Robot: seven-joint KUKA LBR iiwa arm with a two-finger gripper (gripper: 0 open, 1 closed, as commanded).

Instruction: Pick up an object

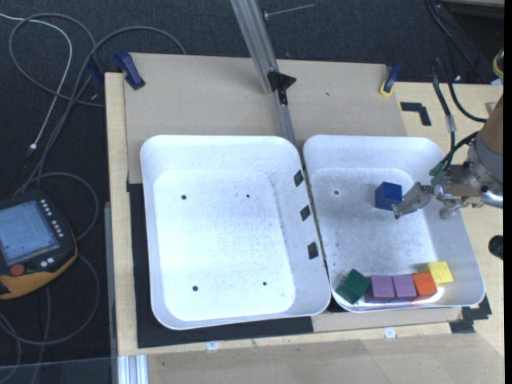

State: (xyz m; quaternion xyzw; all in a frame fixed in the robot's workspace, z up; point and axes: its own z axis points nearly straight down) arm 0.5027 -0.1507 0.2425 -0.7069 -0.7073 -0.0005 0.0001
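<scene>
Four blocks, green [352, 284], purple [384, 286], orange [424, 282] and yellow [441, 273], are lying in a row along the lower edge of the right bin [352, 154], at the frame's lower right. Higher in that bin, a blue block [389, 195] is sitting alone, while the gripper [418, 200] is hanging just beside it on the right; its fingers are showing nothing between them, and how far apart they are I cannot tell.

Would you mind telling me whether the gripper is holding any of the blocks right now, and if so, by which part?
Nothing is visibly held. The gripper is beside the blue block in the right bin, with no block between its fingers.
</scene>
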